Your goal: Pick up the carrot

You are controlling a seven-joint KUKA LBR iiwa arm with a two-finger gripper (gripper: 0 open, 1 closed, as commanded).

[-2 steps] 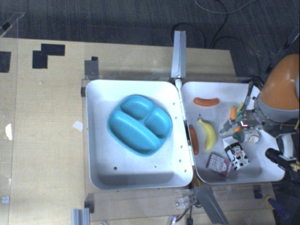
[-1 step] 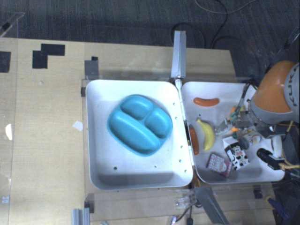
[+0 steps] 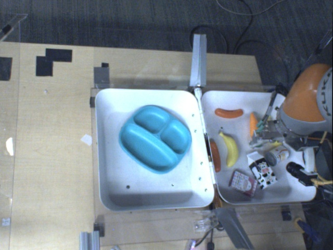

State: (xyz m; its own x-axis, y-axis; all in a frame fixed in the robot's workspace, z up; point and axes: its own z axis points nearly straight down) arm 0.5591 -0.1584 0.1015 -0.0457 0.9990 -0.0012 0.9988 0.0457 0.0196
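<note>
Camera view gives you the bench first, pale wood, carrying two shallow white bins side by side. The left bin holds a blue divided plate, tilted a little across the bin floor, with three compartments. The right bin is the crowded one, and the arm, grey with its orange band, reaches over that bin's right side.

In the right bin you see a yellow banana near the middle and a reddish sausage lying crosswise near the far wall. A darker sausage lies along the left wall, just beside the banana. A patterned card lies by the near wall, and a black-and-white spotted block is just right of it.

The carrot sits upright-looking along the bin's centre right, right of the banana. The gripper is just beside the carrot's right side. You cannot tell from here whether the claw is open, closed, or gripping anything.
</note>
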